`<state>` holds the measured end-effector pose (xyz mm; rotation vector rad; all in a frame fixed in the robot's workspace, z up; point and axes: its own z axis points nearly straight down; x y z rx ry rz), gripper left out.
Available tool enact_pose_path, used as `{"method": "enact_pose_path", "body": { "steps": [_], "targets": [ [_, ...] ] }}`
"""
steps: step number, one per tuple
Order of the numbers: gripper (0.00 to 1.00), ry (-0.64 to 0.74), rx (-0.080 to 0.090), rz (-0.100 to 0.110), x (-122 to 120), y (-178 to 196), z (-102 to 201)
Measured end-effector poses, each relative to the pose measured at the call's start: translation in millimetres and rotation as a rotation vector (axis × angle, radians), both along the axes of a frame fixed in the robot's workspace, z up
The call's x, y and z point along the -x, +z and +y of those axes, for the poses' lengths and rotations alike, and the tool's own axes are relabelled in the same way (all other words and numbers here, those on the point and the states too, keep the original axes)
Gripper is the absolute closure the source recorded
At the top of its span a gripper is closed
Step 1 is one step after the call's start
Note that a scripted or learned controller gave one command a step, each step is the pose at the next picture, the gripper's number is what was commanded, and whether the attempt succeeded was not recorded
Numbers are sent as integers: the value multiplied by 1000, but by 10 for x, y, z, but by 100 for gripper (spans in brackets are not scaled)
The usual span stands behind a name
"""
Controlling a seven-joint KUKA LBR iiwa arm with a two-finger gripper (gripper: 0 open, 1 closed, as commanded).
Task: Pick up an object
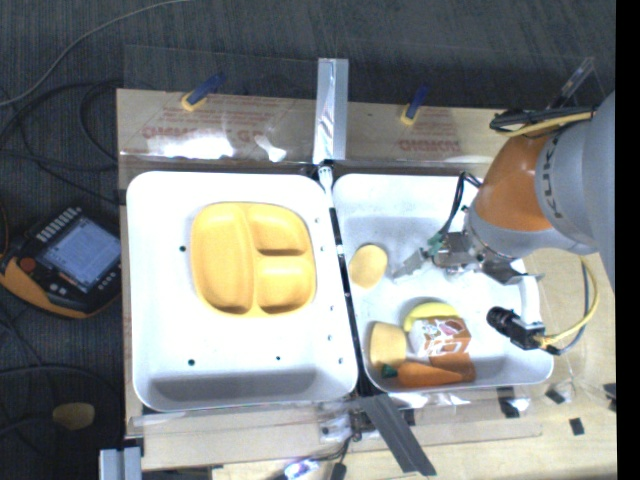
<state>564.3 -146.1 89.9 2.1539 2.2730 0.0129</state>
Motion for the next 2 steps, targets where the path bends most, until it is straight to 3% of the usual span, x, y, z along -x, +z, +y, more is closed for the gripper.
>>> {"method": "enact_pose_path", "body": {
  "steps": [1, 2],
  "targets": [
    [0, -47, -1, 16, 700, 294, 340],
    [0, 23, -2, 4, 770, -6, 86]
  ]
}}
